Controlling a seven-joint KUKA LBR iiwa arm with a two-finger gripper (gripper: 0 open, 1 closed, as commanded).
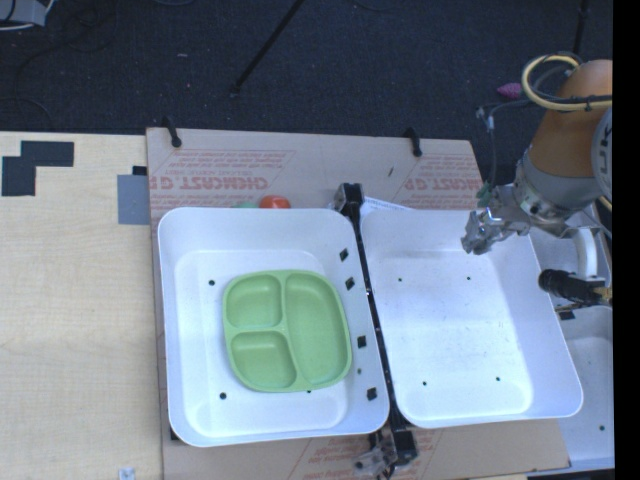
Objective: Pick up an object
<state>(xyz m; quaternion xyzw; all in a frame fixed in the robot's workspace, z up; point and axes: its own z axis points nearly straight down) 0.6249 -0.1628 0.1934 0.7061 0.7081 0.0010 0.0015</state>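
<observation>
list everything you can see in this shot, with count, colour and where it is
divided plate: 1, light green, three compartments, lying flat in the left bin
bins: 2, white, shallow, side by side on the bench; the left one holds the plate
small round thing: 1, orange-red, just behind the left bin's back rim, partly hidden
cardboard sheet: 1, brown with red print, under both bins
clips: black, along the seam between the bins, count unclear
bench top: 1, pale wood, left of the bins, with dark and grey patches
floor: dark, behind the bench, with cables
arm: 1, grey with orange band, at the right edge
tool: 1, metallic, over the back right corner of the right bin
</observation>
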